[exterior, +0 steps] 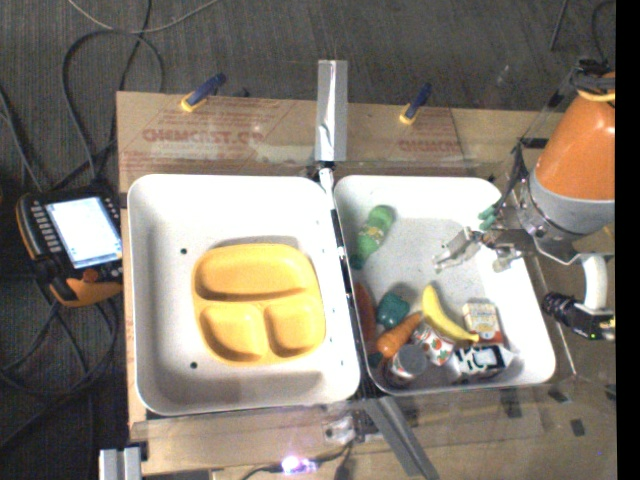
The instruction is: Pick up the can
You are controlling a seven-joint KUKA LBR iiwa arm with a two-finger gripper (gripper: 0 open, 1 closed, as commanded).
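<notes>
Dark carpet with loose cables surrounds a cardboard-topped bench carrying two white bins. Near the front wall of the right bin (520,368) lies the can (420,353), tipped on its side among clutter: an orange carrot (398,333) and a banana (442,315) touch it, with a small black-and-white carton (478,360) just beside. Further back stands a green bottle (373,230). Above bare bin floor hangs the gripper (457,249), its fingers spread and holding nothing. Filling the left bin (160,218) sits a yellow divided tray (260,300)
</notes>
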